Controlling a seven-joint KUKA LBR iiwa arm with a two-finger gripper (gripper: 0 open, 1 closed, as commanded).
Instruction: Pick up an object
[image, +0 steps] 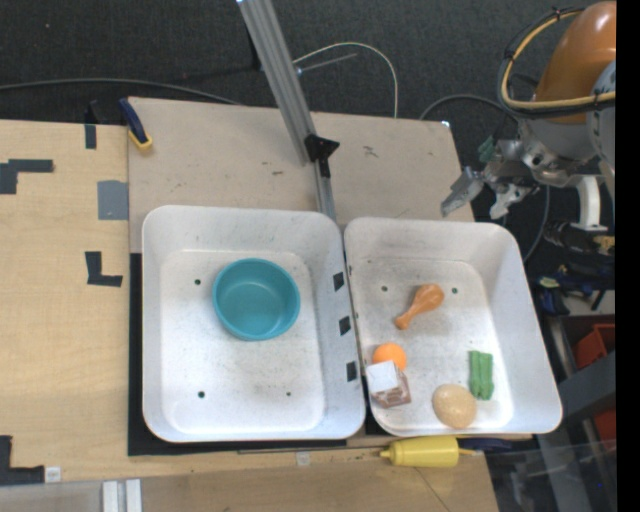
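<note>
**Claw above right bin's far corner, nothing in it**

- Arm enters at upper right of the frame; orange band (585, 40) near the top edge. Claw (478, 190) hangs over the bench (230, 150) just past the far rim of the right bin (520, 270), near its upper right corner. Fingers (458, 192) look spread, with nothing between them; the view is small and partly cluttered with cables.
- Right bin holds the pickable things: an orange drumstick-shaped toy (420, 305) near the middle; an orange ball (390, 355) lower left, touching a small white-and-brown box (387, 383) just below it; a pale egg-shaped item (454, 406) toward the lower right; a green piece (481, 375) just beside and above the egg shape, along the right wall.
- Left bin (160, 300) holds a teal bowl (257, 298), upright, upper middle.
- Yellow bottle-like item (425, 452) lies on its side outside the right bin's near rim, bottom of the frame.
- Grey metal bar (285, 80) slants from the top centre down to the seam between bins.
</note>
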